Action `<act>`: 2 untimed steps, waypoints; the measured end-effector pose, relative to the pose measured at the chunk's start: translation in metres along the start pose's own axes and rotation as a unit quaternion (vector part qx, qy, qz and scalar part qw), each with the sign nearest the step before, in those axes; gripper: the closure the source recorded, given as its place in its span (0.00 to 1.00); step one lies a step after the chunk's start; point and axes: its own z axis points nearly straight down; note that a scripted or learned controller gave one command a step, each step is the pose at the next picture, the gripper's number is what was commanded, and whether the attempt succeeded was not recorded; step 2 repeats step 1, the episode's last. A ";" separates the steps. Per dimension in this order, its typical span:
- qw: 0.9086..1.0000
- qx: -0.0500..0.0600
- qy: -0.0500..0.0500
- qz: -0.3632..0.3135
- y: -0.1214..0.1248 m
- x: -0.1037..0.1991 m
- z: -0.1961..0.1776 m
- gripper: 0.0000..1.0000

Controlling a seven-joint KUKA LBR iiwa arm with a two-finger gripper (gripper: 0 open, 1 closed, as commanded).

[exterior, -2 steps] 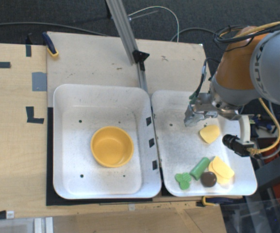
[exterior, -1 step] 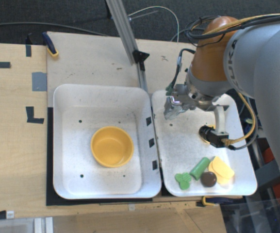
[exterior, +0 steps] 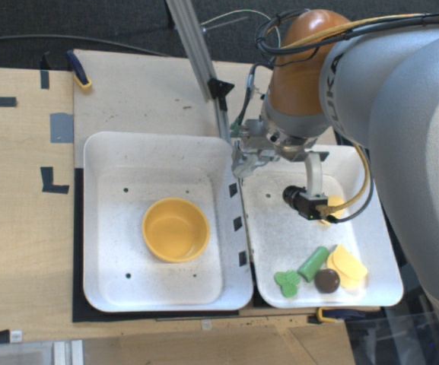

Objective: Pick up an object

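A yellow bowl [exterior: 175, 229] sits upright in the middle of the left bin [exterior: 105, 166]. In the right bin [exterior: 276, 238], near the front edge, lie a green cylinder [exterior: 313, 263], a small green toy [exterior: 286, 282], a brown ball [exterior: 326, 280] and a yellow block [exterior: 347, 267], close together. My gripper [exterior: 243, 162] hangs at the back left corner of the right bin, by the wall between the two bins. It is well apart from the bowl and from the cluster of small things. Nothing shows in it.
The grey arm and its orange band [exterior: 306, 52] cover the back right of the right bin. A black part with yellow cable [exterior: 304, 202] hangs from the wrist over that bin. A slanted metal pole [exterior: 196, 44] rises behind the bins.
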 end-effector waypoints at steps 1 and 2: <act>1.000 0.000 0.000 0.000 0.019 0.055 -0.006 1.00; 1.000 0.000 0.000 0.000 0.019 0.055 -0.006 1.00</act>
